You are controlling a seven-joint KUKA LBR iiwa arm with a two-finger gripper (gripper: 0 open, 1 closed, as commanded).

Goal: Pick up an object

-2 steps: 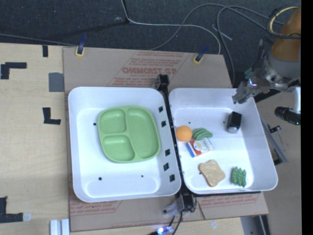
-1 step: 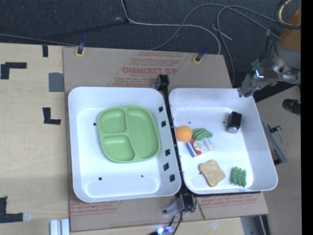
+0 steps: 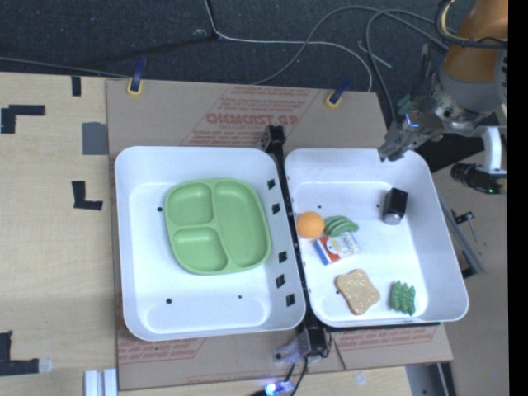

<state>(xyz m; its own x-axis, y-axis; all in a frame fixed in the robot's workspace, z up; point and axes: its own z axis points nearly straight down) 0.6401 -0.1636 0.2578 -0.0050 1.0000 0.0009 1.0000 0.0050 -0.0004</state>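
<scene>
The right bin [image 3: 429,221] holds several small objects: an orange ball [image 3: 310,225], a green leafy piece [image 3: 341,224], a red, white and blue packet [image 3: 337,247], a toast slice [image 3: 357,291], a dark green piece [image 3: 403,297] and a black cylinder [image 3: 393,205]. My gripper [image 3: 394,148] hangs over the bin's far right corner, above and apart from the black cylinder. Nothing shows between its fingers.
The left bin [image 3: 140,221] holds a green divided plate [image 3: 218,225]. Black clips run along the seam between the bins [image 3: 285,221]. Cables lie on the dark cloth behind the bench. The arm's grey wrist and orange band [image 3: 483,15] stand at the upper right.
</scene>
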